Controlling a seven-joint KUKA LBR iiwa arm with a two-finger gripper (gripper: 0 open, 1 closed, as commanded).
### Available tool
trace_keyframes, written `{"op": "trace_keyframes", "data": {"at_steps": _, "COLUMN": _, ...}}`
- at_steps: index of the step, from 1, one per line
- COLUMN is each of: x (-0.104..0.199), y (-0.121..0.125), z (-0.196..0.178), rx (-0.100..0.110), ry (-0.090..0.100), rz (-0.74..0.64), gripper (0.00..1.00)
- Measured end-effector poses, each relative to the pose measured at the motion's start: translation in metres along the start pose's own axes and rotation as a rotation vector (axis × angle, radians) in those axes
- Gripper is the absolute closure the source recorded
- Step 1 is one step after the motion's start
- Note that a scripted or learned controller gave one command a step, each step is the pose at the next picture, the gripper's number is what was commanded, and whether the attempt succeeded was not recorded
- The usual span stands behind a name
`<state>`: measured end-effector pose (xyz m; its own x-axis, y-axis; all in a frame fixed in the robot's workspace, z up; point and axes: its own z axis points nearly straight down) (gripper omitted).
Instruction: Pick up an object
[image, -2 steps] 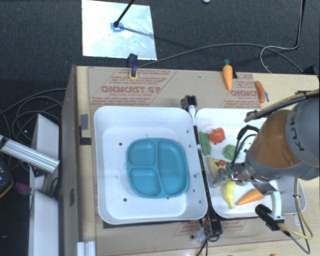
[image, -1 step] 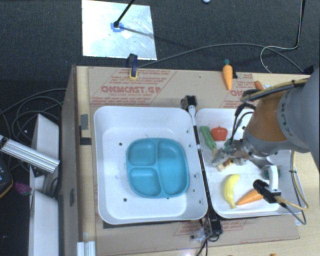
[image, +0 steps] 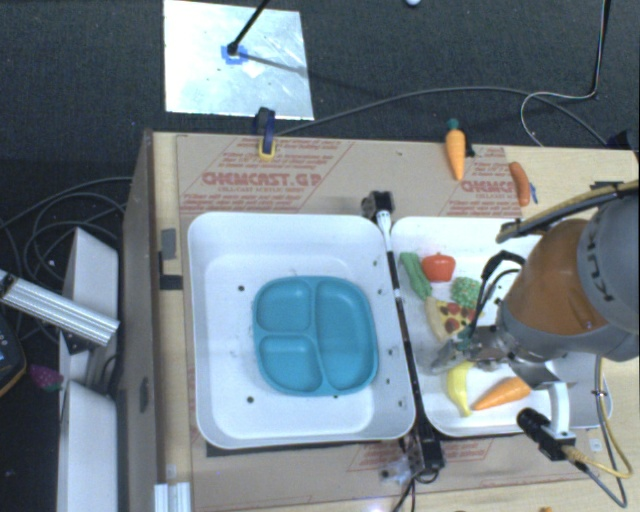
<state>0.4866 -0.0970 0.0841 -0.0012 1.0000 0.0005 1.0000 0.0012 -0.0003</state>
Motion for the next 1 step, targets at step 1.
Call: {"op": "trace_keyframes", "data": {"at_steps": 1, "x": 0.0010, "y": 0.0017, "z": -0.0108, "rx": -0.004, "ry": 0.002, "rz": -0.002, "gripper": 1.00}}
